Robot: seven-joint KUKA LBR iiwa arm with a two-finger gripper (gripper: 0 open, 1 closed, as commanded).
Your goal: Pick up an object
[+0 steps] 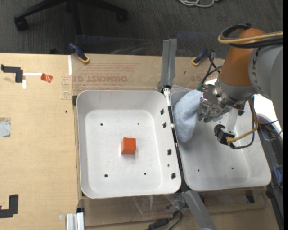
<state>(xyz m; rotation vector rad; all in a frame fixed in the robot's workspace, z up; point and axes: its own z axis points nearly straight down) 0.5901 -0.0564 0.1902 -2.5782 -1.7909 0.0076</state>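
Fingers (203,113) press against pale blue cloth (185,116).

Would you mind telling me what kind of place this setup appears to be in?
Most likely a robotics lab or test workshop. A grey arm with an orange band reaches over two white bins on a clamped cardboard and wood bench, and an office chair base stands on carpet behind it.

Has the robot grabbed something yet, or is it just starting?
Nothing looks picked up yet. The orange block lies alone in the left bin. The gripper is down in the right bin, right against a light blue cloth bunched at the bin's left wall. Whether it has the cloth can't be seen. Lifting something clear is what's left.
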